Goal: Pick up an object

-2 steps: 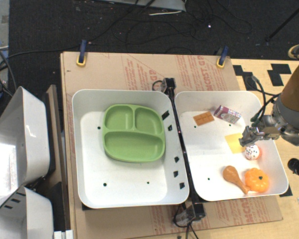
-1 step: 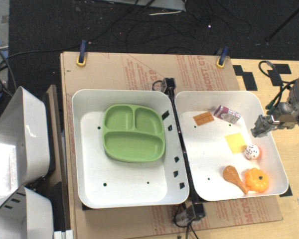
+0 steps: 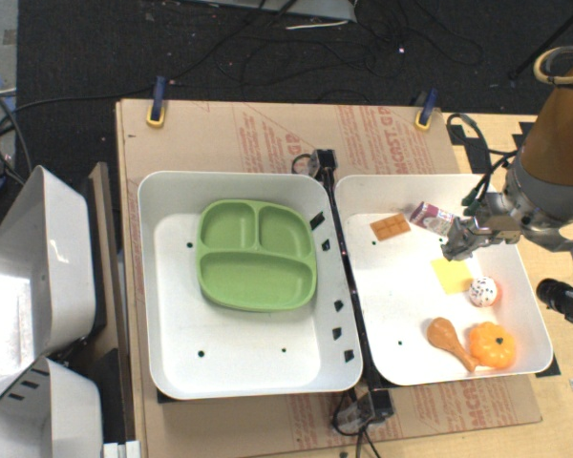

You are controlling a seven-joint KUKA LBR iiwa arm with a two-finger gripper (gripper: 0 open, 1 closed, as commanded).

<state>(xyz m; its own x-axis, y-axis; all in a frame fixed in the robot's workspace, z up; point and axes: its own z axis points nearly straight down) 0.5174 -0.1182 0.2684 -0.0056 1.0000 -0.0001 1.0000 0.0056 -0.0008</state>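
Gripper (image 3: 458,246) hangs over the right white bin (image 3: 392,351), above a flat yellow square (image 3: 451,276); whether it is spread or pressed together cannot be told. Nearby lie a white dotted ball (image 3: 482,292), orange plastic pumpkin (image 3: 494,345) and tan cracker (image 3: 391,226). Left bin (image 3: 172,351) holds a green divided plate (image 3: 257,255).

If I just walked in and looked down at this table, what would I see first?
Probably the big green divided plate sitting alone in the left bin. Next, the bright orange pumpkin in the right bin's near corner, beside a tan drumstick toy and a white spotted ball. The robot's gripper hangs over that bin, just above a yellow square.
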